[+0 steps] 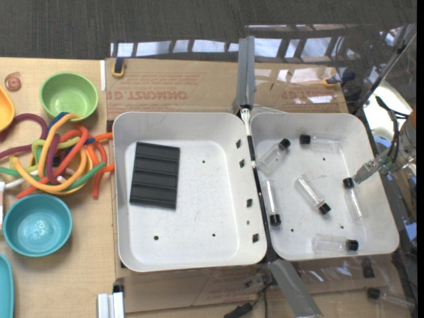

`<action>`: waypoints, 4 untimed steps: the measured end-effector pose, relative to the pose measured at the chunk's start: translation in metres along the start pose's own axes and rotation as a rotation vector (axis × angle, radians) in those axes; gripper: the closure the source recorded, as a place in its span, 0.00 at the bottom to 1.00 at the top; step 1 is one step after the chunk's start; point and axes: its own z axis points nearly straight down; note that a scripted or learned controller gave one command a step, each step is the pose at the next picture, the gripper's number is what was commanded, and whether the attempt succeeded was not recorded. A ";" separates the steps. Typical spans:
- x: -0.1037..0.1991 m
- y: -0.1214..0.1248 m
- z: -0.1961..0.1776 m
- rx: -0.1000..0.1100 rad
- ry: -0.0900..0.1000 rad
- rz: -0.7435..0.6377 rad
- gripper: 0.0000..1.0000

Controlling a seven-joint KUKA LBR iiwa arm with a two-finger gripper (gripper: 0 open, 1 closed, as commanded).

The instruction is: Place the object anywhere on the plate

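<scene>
Jaws, gap impossible to judge, hang over the right bin's (329, 165) right edge.

Black ridged plate (155, 175) in left bin (126, 197); six clear black-capped vials (311, 195) scattered in right bin (371, 151)

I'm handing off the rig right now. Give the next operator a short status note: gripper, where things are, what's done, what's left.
Gripper: at the right bin's right edge, near a black-capped vial; grip state unclear, nothing seen held.
Things: six clear vials lie loose in the right bin. A black ribbed plate lies flat in the left bin.
Done: nothing is on the plate yet.
Left: grasp a vial, carry it over, set it on the plate.
</scene>
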 end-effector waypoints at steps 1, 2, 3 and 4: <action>0.024 -0.046 0.029 0.000 0.001 -0.089 1.00; 0.007 -0.013 -0.009 -0.001 -0.001 -0.028 1.00; 0.047 -0.033 0.010 0.001 0.002 -0.096 1.00; 0.009 -0.017 0.011 0.000 -0.001 -0.020 1.00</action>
